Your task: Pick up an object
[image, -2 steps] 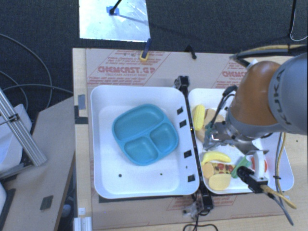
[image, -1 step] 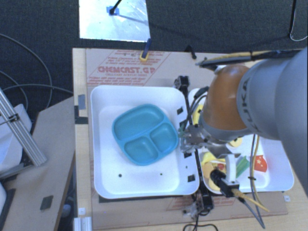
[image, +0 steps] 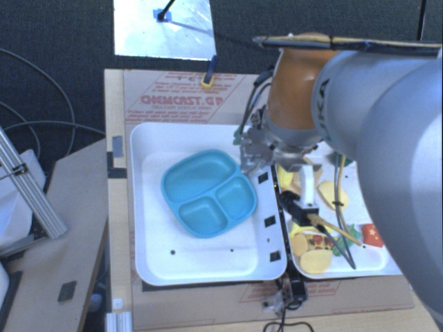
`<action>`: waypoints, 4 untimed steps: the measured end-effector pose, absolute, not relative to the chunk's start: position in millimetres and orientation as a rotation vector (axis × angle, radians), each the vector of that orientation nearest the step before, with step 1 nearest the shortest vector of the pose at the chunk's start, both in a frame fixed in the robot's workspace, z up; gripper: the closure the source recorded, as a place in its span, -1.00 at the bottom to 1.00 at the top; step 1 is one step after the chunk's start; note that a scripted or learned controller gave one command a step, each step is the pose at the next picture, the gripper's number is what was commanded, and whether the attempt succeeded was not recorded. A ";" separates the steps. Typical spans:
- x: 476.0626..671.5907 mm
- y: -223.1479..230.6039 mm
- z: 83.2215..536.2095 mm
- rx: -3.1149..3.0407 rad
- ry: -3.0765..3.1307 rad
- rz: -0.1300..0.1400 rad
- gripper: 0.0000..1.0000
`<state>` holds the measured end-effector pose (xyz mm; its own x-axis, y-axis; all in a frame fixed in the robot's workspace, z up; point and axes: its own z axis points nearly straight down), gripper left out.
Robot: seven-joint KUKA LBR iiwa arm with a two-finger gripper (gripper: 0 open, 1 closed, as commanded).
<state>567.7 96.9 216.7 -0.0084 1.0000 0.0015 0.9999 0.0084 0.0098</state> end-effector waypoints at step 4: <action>490.0 84.1 333.6 2.228 2.220 -0.008 1.00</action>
